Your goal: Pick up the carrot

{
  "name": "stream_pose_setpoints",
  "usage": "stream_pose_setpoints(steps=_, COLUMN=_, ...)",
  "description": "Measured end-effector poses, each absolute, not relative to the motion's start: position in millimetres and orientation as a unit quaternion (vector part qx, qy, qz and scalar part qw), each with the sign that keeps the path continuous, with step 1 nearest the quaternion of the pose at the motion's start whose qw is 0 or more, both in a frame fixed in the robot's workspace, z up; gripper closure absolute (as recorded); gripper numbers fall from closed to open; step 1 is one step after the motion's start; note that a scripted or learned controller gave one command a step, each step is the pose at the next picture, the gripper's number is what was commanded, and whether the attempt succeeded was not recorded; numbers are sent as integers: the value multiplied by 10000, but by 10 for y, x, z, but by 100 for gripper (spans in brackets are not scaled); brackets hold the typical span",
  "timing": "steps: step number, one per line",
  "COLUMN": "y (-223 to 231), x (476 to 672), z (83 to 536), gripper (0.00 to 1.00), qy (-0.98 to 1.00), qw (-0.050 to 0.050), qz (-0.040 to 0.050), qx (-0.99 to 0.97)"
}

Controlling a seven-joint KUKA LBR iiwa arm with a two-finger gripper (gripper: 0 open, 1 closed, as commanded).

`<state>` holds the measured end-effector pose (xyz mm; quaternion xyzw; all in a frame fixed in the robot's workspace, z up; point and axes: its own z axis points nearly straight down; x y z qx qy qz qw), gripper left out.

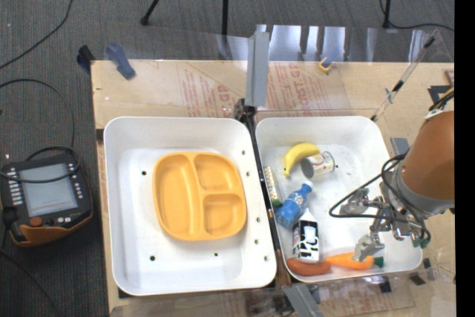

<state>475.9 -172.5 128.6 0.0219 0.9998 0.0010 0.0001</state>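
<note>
Item one, the carrot point(343, 260): we are finding it lying flat along the near wall of the right bin point(349, 126), its long axis running left to right, the green top end pointing right toward the near right corner and the tip pointing left. It is sitting tight against that wall, so open room is showing only on its far side. A red-orange piece point(309, 268) is lying just left of it, end to end along the same wall. The gripper point(369, 245) is hanging directly over the carrot's right end; we cannot tell whether its fingers are open or closed, nor whether they are touching the carrot. A black-and-white bottle point(307, 236) is standing just beyond the red-orange piece, and a blue bottle point(293, 203) is lying tilted beside it. Further back, a banana point(300, 156) and a small tin can point(320, 163) are resting together. A green-labelled item point(271, 185) is lying along the left wall. The middle and right floor of this bin is staying mostly open. The left bin point(122, 182) is holding a yellow divided plate point(199, 195).
</note>
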Motion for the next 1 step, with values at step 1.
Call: stream_pose_setpoints(steps=1, y=-1739, x=4830, z=957, gripper=0, qy=9966, qw=77, qz=-2, qx=-824)
